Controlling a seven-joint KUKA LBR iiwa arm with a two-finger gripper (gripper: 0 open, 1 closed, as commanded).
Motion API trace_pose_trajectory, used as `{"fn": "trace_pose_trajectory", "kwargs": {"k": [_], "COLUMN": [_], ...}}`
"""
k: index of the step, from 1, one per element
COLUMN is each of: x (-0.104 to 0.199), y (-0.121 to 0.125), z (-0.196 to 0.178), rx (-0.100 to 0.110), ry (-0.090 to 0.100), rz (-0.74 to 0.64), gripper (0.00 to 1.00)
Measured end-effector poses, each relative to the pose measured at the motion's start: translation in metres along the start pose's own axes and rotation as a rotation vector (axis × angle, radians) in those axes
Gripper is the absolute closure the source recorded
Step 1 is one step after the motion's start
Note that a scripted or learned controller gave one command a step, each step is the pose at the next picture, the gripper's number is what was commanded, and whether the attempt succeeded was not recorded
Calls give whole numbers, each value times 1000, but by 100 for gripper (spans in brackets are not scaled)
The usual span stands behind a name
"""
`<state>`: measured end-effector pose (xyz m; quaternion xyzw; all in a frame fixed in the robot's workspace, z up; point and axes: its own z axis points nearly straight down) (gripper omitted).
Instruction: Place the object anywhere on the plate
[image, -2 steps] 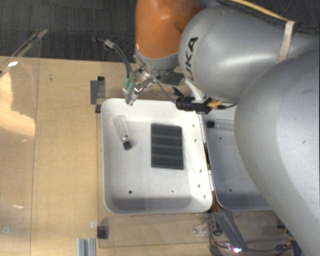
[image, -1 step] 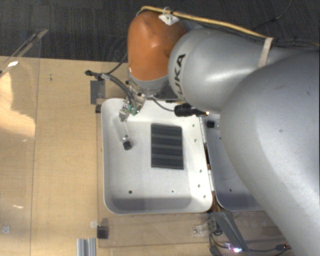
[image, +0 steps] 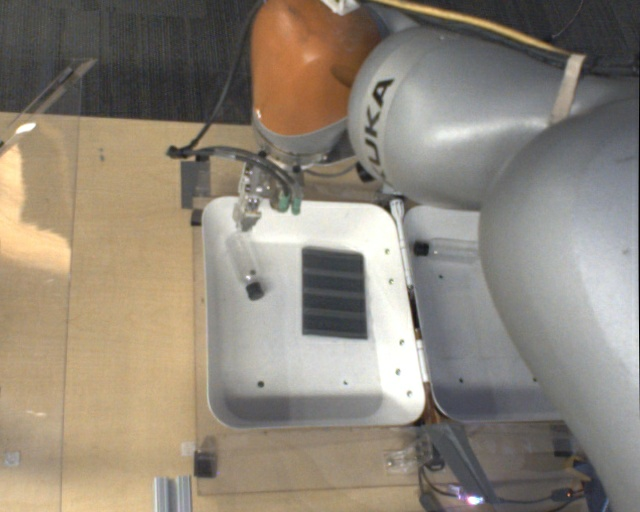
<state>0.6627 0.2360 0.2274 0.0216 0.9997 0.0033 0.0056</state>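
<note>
A small see-through tube with a dark cap (image: 246, 268) lies near the left wall of the left bin (image: 225, 400). Just above it, at the bin's top left corner, hangs the gripper (image: 262, 200); I cannot tell its state, and the tube is not in it. A dark ridged plate (image: 334, 292) sits in the middle of that bin. The big grey arm (image: 480, 130) covers much of the right bin (image: 460, 390).
</note>
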Motion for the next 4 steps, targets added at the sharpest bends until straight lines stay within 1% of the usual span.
{"fn": "trace_pose_trajectory", "kwargs": {"k": [1,2,3,4], "x": [-3,1,0,-8], "y": [1,1,2,-6], "z": [-76,-97,-111,-92], "rx": [0,-1,-6,-1], "ry": [-2,-2,-13,1], "rz": [-25,-478,-476,-781], "gripper": [100,100,100,100]}}
